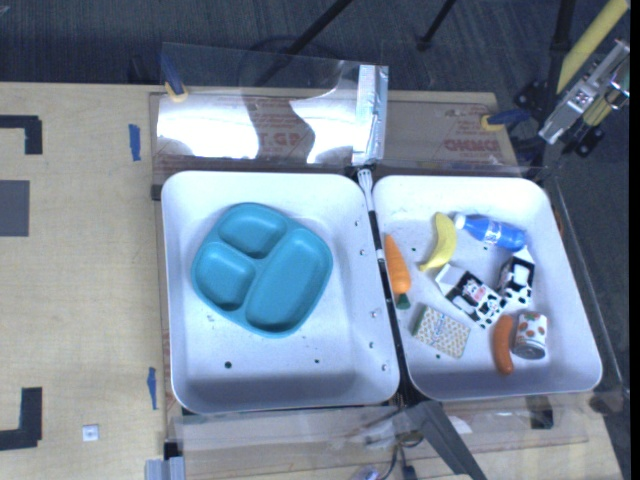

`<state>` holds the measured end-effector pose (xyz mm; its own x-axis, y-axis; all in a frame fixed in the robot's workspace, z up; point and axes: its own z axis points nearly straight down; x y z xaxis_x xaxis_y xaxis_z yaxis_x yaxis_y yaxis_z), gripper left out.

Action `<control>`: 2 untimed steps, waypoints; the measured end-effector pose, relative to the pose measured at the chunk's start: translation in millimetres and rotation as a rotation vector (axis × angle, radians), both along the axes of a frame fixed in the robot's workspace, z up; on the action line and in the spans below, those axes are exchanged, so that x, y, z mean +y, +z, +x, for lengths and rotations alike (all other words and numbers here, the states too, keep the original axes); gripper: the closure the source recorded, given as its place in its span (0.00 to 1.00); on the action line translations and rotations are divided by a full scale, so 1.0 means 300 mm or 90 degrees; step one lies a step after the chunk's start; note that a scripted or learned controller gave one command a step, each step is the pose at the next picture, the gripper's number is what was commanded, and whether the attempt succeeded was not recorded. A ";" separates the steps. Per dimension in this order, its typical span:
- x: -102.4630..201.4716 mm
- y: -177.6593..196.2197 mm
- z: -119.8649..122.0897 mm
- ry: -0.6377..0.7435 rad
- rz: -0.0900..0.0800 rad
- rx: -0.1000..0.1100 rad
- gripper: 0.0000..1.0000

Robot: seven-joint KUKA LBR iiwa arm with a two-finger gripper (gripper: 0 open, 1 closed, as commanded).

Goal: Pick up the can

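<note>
The can [530, 334] lies in the right bin [575, 268] beside a sausage [501, 343], its label too small to read. The gripper [585, 93] hangs beyond the bin; I cannot tell its state.

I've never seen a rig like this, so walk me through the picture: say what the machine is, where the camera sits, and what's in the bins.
One camera looks down at a slant on a wooden bench with two white bins. The left bin holds a blue divided plate. The right bin holds a carrot, banana, blue bottle, a black-and-white toy, a sausage and the can, lying near the bin's front right corner. The robot arm's gripper hangs at the upper right, outside the bins. Nothing is between its fingers.
</note>
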<state>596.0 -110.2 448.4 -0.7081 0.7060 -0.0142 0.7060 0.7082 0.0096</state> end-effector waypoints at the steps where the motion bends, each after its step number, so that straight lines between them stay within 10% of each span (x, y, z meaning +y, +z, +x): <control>1: 0.088 -0.041 -0.010 0.038 0.002 0.010 1.00; 2: 0.044 -0.041 -0.123 0.001 0.002 0.010 1.00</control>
